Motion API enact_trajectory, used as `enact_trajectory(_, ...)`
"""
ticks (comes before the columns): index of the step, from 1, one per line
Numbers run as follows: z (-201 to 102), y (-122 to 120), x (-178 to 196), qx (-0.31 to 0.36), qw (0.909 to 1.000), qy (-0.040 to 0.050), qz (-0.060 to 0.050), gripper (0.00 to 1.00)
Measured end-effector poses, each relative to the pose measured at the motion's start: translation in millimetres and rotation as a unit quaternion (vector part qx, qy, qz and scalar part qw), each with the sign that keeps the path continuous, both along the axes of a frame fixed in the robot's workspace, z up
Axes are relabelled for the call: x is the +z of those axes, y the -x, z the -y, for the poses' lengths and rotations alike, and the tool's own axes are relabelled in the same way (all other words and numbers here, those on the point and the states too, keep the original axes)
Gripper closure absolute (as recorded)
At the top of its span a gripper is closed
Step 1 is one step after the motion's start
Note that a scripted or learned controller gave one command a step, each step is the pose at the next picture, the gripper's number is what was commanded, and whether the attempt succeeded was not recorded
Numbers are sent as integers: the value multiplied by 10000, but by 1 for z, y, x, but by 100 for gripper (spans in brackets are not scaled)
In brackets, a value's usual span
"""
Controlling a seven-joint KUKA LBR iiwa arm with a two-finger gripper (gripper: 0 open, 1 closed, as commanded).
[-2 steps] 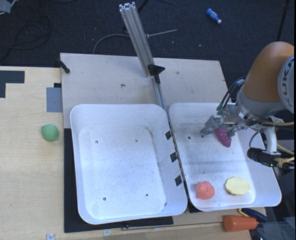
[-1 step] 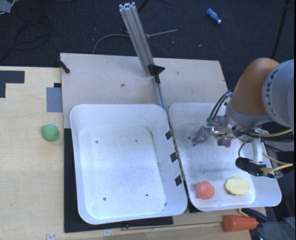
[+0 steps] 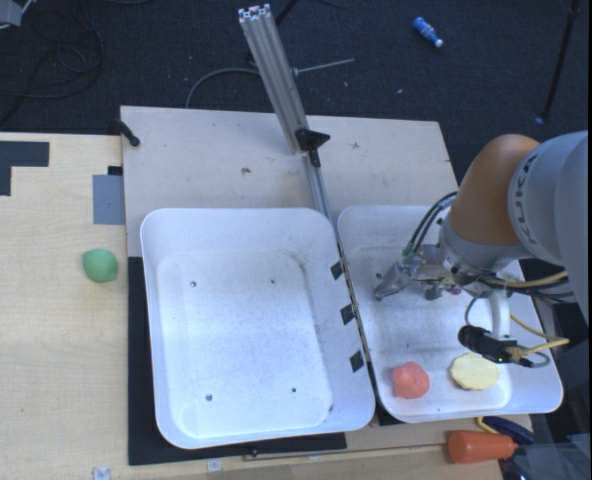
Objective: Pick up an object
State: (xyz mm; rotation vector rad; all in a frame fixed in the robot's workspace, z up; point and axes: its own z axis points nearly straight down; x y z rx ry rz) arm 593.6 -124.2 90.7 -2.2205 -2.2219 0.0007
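In the right bin [image 3: 376, 238], a red lump [image 3: 410, 379] lies near the front wall. A pale yellow object [image 3: 474, 372] sits just to its right. My gripper [image 3: 386, 288] hangs over the middle of this bin, pointing left toward the divider between the bins. It is well behind and to the left of both objects and touches neither. I see nothing held in it.
The left bin [image 3: 156, 238] stands beside the right one. A green ball [image 3: 100, 265] rests on the wooden bench to the far left. An orange object [image 3: 481, 445] lies outside the right bin's front edge. A slanted metal rail [image 3: 281, 83] rises behind the bins.
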Motion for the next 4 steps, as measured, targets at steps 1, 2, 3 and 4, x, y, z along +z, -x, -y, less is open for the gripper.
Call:
enact_trajectory(1, 1, -1, 12, -11, 10000, 1, 14, 100)
enact_trajectory(2, 1, -2, 75, -6, 10000, 3, 27, 100)
enact_trajectory(3, 4, -2, 137, -7, 10000, 3, 25, 100)
enact_trajectory(4, 4, -2, 153, -7, 10000, 0, 8, 100)
